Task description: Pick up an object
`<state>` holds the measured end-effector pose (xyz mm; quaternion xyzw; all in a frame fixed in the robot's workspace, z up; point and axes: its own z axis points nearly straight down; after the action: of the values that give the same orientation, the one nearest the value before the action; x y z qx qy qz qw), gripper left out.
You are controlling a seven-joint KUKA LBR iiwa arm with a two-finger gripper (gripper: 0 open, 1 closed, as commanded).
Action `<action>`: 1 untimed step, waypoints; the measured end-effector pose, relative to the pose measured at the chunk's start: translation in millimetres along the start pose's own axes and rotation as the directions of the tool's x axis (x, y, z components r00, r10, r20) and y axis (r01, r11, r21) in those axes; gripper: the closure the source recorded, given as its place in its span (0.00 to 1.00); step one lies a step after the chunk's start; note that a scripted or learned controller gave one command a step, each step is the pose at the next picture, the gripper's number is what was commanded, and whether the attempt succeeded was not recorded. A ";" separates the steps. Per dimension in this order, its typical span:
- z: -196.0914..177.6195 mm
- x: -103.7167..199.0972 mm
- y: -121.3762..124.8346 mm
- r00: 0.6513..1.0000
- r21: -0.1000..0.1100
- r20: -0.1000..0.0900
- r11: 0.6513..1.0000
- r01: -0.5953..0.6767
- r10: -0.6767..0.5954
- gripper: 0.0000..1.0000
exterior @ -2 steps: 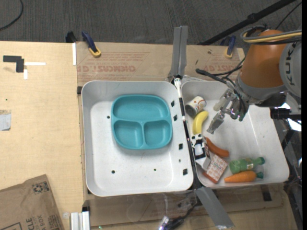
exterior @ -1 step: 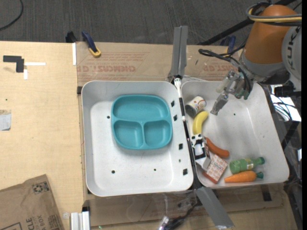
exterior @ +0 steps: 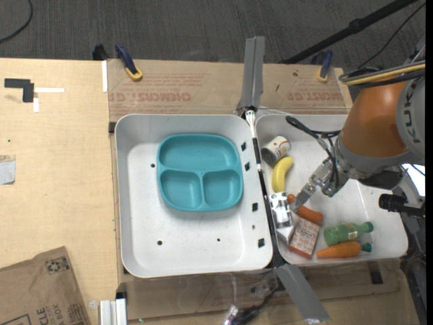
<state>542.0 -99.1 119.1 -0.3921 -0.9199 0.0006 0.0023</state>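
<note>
Tool (exterior: 301, 196) at the end of the grey and orange arm, lowered into the right bin (exterior: 389, 252), tip close over the upper carrot (exterior: 309, 214) and just right of the silver clip-like piece (exterior: 280, 207). Whether the tool is released or clenched cannot be told; nothing is visibly held.

Step in hand, as judged: descent toward a pick, no object lifted yet. The next move calls for settling on one item in a crowded cluster and closing squarely on it; the nearby carrot looks the likeliest target, though neighbours lie touching or nearly so and may be nudged.

Right bin, contents:
- small tin can (exterior: 275, 147), on its side, near the top left corner
- banana (exterior: 281, 172), just below the can
- silver clip-like piece, against the left wall
- upper carrot, beside a small red and white packet (exterior: 305, 238)
- green bottle (exterior: 348, 233), lying flat
- lower carrot (exterior: 339, 250), just under the bottle

Left bin (exterior: 135, 202), contents:
- teal divided plate (exterior: 200, 172), three compartments, nothing in them

Both bins sit side by side on the worktop (exterior: 54, 175)
</note>
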 end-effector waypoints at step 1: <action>28.8 -76.2 71.3 1.000 -0.001 0.002 1.000 -0.014 0.014 0.00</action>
<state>646.1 -104.7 89.8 -0.3985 -0.9172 0.0008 0.0010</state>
